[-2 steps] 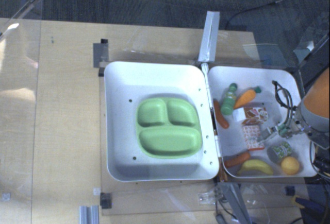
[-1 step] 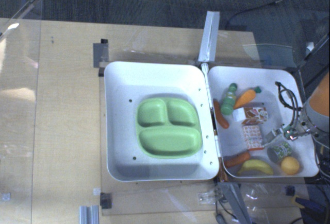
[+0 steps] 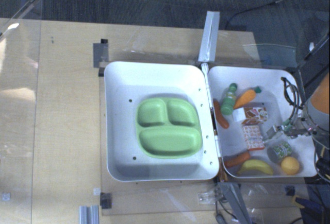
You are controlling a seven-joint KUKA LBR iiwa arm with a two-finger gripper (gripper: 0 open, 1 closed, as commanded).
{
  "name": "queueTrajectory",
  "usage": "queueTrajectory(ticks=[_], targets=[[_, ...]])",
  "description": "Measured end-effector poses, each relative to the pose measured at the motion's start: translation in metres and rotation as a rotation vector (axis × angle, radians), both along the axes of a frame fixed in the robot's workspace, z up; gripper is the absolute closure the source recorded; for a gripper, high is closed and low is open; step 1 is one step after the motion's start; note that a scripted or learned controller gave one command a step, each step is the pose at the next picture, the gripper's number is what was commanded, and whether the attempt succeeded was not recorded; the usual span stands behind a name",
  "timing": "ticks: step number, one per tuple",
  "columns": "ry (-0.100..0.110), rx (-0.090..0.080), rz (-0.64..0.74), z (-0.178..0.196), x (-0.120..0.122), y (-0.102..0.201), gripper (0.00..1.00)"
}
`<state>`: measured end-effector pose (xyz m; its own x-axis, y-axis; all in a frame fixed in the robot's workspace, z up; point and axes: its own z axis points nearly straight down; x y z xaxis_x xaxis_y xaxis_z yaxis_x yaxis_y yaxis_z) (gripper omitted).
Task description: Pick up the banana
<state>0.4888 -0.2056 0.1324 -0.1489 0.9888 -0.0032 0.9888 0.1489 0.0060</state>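
The yellow banana (image 3: 256,167) lies flat along the front wall of the right bin (image 3: 268,74), between a red sausage-like piece (image 3: 237,158) and a yellow-orange round fruit (image 3: 290,165). My gripper (image 3: 278,131) hangs low over the right half of that bin, reaching in from the right edge. It is behind the banana and to its right, clearly apart from it. Nothing of the banana is covered.
The right bin also holds a green bottle (image 3: 228,98), a carrot (image 3: 245,97), a red stick (image 3: 220,115), two printed packets (image 3: 253,125) and a small clear pack (image 3: 281,150) beside the gripper. A green divided tray (image 3: 168,126) sits in the left bin (image 3: 118,115).
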Motion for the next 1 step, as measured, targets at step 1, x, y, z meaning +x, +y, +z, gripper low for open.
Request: queueTrajectory(ticks=[1], targets=[[-0.009, -0.004, 0.095, -0.0297, 0.0028, 0.0130, 0.00]])
